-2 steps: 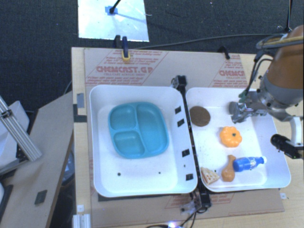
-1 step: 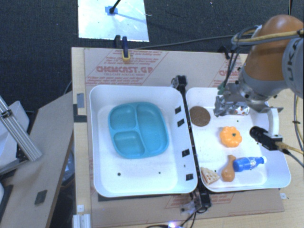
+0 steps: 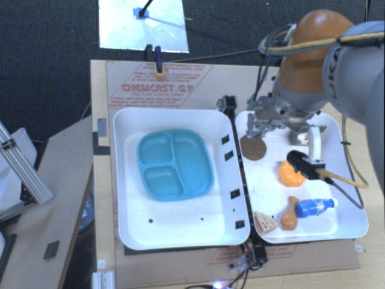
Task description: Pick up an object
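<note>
The grey arm with its orange band [image 3: 316,38] reaches in from the right, wrist bent down. Its gripper [image 3: 257,130] hangs just above the round brown cookie-like disc [image 3: 253,149]; whether it grips anything, I cannot tell.

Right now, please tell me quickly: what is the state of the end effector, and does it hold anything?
End effector: over the right white bin, just above the round brown cookie; open or closed cannot be told, and no held object is visible.
</note>
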`<state>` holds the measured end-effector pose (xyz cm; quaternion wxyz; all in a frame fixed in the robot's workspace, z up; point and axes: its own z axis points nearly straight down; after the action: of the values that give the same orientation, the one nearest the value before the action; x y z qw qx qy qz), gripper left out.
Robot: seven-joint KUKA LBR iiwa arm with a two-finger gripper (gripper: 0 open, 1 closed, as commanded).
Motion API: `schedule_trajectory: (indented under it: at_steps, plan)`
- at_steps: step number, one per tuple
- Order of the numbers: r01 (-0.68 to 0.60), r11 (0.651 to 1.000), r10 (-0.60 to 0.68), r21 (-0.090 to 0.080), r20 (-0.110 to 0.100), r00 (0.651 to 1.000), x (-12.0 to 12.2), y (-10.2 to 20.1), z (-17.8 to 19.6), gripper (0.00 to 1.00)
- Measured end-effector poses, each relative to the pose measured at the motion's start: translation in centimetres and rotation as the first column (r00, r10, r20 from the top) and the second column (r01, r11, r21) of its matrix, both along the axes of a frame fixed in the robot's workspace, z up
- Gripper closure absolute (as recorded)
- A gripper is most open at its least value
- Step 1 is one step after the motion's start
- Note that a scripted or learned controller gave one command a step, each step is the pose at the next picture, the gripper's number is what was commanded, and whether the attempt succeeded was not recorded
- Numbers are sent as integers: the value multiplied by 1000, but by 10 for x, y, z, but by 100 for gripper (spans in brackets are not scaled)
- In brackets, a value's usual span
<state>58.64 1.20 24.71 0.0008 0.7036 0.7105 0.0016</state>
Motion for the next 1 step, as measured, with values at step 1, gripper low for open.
schedule_trajectory:
  at_steps: [1]
  plan:
    - [1,1000,-1,0,-2,1000,8,45,-15,100]
